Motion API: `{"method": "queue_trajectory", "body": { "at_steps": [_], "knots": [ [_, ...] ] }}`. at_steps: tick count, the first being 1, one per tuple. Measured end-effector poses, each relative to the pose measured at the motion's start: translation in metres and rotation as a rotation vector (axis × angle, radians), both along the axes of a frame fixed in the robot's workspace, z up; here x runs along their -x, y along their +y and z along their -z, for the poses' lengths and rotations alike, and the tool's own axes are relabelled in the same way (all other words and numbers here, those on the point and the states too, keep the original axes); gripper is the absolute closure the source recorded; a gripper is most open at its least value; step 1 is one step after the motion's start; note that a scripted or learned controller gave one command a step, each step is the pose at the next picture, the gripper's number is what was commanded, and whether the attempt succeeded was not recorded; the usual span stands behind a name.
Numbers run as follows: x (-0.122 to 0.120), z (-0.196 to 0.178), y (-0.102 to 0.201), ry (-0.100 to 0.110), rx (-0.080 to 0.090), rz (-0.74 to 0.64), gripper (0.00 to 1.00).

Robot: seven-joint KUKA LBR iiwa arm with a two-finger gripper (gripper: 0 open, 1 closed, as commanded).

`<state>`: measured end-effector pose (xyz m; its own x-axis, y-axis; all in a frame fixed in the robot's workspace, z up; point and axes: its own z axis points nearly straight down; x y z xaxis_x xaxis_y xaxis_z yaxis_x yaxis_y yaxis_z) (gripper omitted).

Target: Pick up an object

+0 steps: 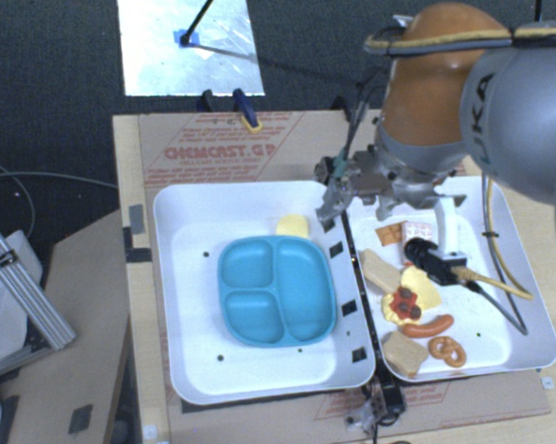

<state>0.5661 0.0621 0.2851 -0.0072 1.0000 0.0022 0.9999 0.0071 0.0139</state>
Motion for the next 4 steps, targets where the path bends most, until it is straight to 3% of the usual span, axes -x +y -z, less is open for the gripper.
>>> {"method": "queue_trajectory", "body": {
  "at_steps": [1, 2, 3, 4],
  "knots": [
    [0.032, 0.062, 0.032, 0.02, 0.001, 0.0, 0.0],
    [0.062, -0.001, 0.007, 0.008, 0.001, 0.008, 0.0],
    [0.02, -0.034, 0.034, 0.006, 0.0, 0.001, 0.0],
    [0.073, 0.102, 0.02, 0.029, 0.004, 0.008, 0.0]
  ]
}}
